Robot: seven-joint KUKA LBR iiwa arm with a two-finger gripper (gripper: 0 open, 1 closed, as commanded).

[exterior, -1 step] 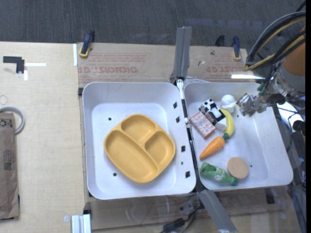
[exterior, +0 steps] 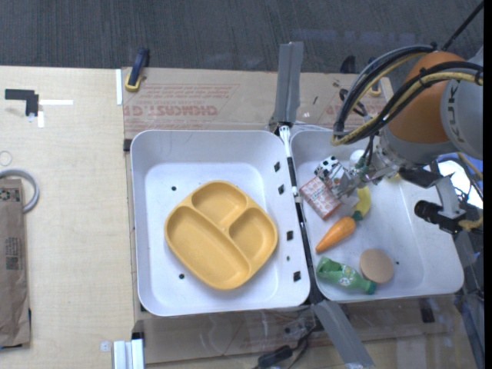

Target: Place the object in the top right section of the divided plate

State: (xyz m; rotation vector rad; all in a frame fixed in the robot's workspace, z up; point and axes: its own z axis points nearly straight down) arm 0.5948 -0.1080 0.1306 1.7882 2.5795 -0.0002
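Hand (exterior: 347, 179) low in the right bin (exterior: 430, 279), upper left part; finger state cannot be told from this angle. Just beside it: pink box (exterior: 318, 196), yellow piece (exterior: 363, 201). Carrot (exterior: 335, 234) lies below, apart. Green packet (exterior: 345, 275) and tan disc (exterior: 377, 265) near front wall. Divided plate (exterior: 221, 234), yellow, sits in left bin (exterior: 154, 167) on the worktop (exterior: 61, 167).

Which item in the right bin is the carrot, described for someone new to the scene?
Start at the right white bin, where the arm reaches in. Near its middle, just below the gripper, lies the carrot, angled with its tip toward the lower left. It is the only long orange thing there; its neighbours are a round tan disc and a green packet.
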